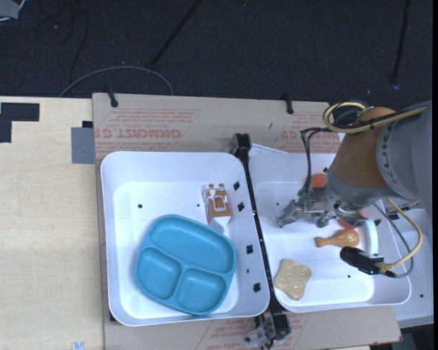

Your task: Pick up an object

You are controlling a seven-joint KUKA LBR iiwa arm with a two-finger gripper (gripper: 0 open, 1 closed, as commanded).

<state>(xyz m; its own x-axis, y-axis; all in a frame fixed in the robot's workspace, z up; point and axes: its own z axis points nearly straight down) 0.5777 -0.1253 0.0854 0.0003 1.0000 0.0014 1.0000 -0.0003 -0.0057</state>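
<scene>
We see the gripper [299,211] low inside the right bin [336,290], near its back wall. We judge it is there to reach for something, but we cannot tell whether it is open or closed, and nothing shows in its grasp. The likeliest things to pick lie close by on the bin floor. An orange peg [338,238] sits just beside the gripper, and a tan biscuit [292,278] lies nearer the front. The left bin [124,195] holds a blue plate [184,265] and a small orange toy [217,201], well apart from the arm. Both bins rest on printed cardboard [160,126] over a pale bench [36,232], with dark floor [226,35] and loose cables [175,28] behind.
</scene>
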